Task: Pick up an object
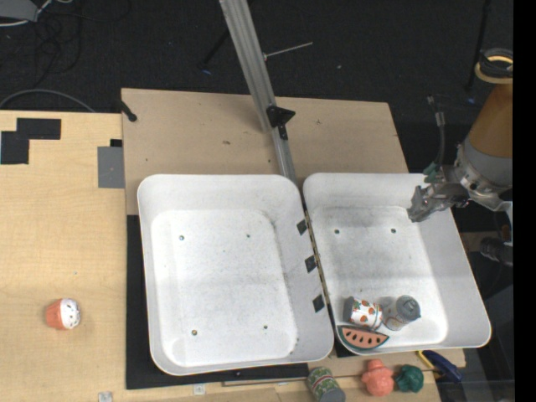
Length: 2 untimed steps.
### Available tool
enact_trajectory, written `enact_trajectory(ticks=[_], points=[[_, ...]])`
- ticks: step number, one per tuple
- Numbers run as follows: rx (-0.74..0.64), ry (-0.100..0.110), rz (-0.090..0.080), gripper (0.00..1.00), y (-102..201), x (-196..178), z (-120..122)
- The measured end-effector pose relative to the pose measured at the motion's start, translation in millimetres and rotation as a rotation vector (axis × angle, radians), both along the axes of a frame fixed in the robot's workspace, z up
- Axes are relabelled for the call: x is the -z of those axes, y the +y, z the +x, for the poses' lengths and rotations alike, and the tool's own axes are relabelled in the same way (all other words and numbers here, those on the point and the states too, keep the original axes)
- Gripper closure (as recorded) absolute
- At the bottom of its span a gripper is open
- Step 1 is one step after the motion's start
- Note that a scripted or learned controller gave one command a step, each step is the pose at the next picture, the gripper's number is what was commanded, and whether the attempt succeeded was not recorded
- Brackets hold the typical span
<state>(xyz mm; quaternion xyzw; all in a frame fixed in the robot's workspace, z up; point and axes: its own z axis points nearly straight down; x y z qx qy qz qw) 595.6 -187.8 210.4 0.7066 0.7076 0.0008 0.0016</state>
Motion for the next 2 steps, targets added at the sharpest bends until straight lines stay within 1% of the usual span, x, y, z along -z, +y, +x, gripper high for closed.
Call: enact_trajectory(ticks=[1,2], points=[[-0.004,0.005,0.004,1.0,62,-3,10],[-0.003,0.005,0.003,1.0,110,-7,21]])
